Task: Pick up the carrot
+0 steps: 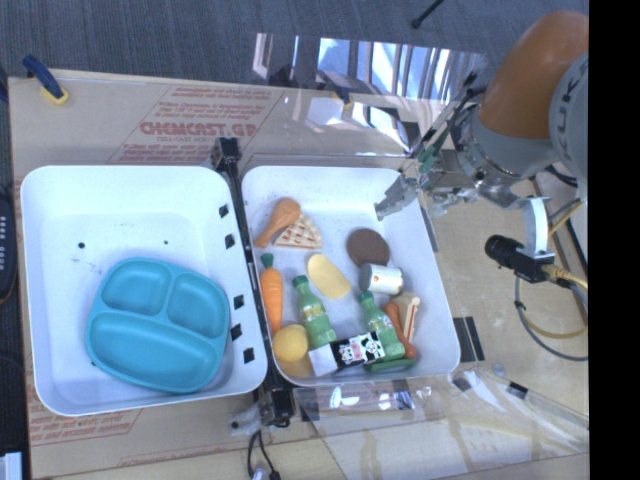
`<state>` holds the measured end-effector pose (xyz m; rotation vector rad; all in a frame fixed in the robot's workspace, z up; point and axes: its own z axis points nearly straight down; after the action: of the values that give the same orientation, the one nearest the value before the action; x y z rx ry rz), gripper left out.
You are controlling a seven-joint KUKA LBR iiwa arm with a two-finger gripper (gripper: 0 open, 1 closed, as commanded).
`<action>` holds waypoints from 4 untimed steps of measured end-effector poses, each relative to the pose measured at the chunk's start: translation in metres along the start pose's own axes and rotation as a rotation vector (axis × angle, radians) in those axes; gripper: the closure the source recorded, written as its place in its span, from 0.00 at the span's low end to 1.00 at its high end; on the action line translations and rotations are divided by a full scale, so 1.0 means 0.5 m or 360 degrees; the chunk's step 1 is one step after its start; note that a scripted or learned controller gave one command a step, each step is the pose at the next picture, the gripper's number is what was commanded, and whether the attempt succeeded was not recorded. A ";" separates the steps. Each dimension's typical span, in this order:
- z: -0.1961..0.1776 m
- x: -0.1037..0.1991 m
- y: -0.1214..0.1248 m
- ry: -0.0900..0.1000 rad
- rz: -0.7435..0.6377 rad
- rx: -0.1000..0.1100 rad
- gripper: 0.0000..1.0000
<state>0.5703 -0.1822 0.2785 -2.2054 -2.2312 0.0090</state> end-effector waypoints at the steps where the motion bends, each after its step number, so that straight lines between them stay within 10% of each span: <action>1: 0.375 0.088 0.013 -0.0001 -0.0123 -0.0003 0.00; 2: 0.355 0.085 0.011 -0.0007 -0.0135 0.0005 1.00; 3: 0.376 0.147 -0.139 0.0003 -0.0330 -0.0003 1.00; 4: 0.356 0.146 -0.138 -0.0002 -0.0357 0.0002 1.00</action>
<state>0.4993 -0.1103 0.1009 -1.9416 -2.4635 0.0107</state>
